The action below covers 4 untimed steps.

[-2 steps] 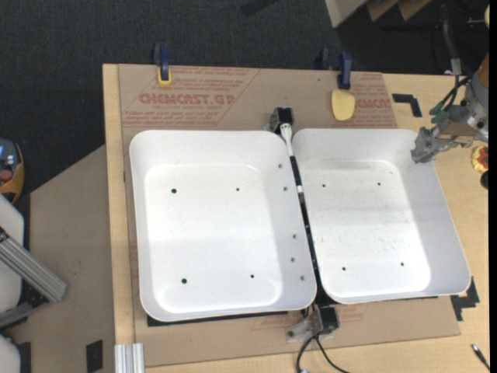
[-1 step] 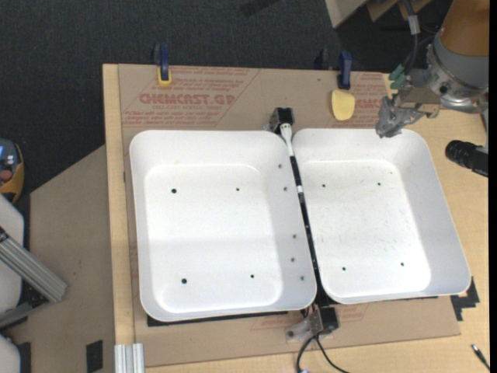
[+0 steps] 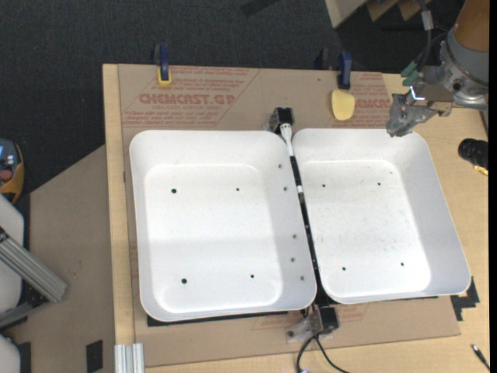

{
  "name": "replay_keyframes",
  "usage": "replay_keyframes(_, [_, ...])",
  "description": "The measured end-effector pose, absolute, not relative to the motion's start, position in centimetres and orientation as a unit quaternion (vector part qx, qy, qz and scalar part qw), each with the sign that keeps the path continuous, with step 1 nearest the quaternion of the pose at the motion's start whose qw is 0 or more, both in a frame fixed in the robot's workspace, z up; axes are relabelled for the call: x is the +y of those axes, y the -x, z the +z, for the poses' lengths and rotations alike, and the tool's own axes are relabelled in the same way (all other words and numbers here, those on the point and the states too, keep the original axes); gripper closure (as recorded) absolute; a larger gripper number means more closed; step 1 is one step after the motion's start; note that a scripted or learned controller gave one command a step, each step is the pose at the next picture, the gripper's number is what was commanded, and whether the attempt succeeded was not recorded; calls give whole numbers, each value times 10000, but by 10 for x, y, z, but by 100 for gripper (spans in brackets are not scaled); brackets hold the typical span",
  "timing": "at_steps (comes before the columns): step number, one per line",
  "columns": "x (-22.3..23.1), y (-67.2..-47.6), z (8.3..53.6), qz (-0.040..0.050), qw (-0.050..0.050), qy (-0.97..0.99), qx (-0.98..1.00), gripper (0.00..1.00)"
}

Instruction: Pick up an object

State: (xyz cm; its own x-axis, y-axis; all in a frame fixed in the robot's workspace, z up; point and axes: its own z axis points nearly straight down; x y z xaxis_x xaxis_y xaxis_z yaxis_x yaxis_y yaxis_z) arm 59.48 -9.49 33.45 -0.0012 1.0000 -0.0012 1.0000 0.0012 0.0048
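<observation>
Pale yellow object (image 3: 342, 104), the one loose item that can be made out and so the likely thing to pick up: it lies on the printed brown board (image 3: 194, 92) just beyond the far rim of the bin nearer the arm (image 3: 365, 208), outside that bin and apart from its wall. Just beyond it from the bin, a blue clamp (image 3: 345, 67) stands at the board's far edge. The gripper (image 3: 404, 120) hangs over the far corner of the same bin, on the side the arm (image 3: 466, 45) comes from, near the object but not touching it; nothing shows between the jaws, and whether they stand wide or narrow cannot be told from this slant. The posture reads as a start or a hover, with the grasp not yet made. The bin's white floor bears small dark dots. The second bin (image 3: 210, 224) adjoins it on the side away from the arm; a black clip (image 3: 281, 118) at the far end of their shared seam probably keeps the two rims together. The blue clamp and a second one (image 3: 162, 59), well off beyond the second bin, presumably pin the board to the counter (image 3: 78, 200) so that pushes from the arm do not shift it
</observation>
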Motion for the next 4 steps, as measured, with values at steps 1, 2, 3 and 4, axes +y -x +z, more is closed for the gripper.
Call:
replay_keyframes(1, [-106,-583,360,10,22,-7071,7071,100])
replay_keyframes(2, [-39,-602,304,-10,-23,-7051,7091,100])
replay_keyframes(3, [-51,-585,317,-3,-8,-7073,7069,100])
replay_keyframes(4, [-121,-596,348,9,29,-7081,7061,100])
